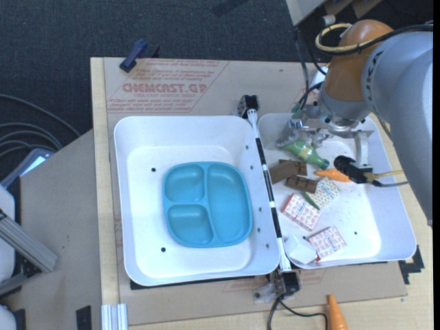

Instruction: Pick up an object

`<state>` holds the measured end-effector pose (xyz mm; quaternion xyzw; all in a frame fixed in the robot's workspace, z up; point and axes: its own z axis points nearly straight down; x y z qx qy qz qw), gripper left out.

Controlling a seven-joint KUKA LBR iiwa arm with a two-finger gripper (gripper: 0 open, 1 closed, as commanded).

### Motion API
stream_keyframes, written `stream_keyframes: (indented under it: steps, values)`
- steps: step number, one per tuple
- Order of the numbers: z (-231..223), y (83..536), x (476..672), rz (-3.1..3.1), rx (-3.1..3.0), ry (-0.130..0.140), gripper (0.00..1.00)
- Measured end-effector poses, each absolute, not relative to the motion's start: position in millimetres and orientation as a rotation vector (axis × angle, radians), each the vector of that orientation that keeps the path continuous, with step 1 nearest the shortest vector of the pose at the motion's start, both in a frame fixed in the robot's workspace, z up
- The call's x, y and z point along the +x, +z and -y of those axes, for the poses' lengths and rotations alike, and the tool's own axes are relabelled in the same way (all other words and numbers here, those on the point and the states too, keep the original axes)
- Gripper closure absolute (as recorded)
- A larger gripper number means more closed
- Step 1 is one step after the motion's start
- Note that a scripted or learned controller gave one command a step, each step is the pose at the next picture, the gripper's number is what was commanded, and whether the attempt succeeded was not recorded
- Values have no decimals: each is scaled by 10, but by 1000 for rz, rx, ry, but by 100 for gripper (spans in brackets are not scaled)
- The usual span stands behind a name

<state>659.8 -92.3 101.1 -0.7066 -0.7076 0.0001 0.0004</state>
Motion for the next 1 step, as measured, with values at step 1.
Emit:
stream_keyframes:
  steps: [1]
  values:
    - [429, 1854, 6031, 2222, -2218, 0, 100]
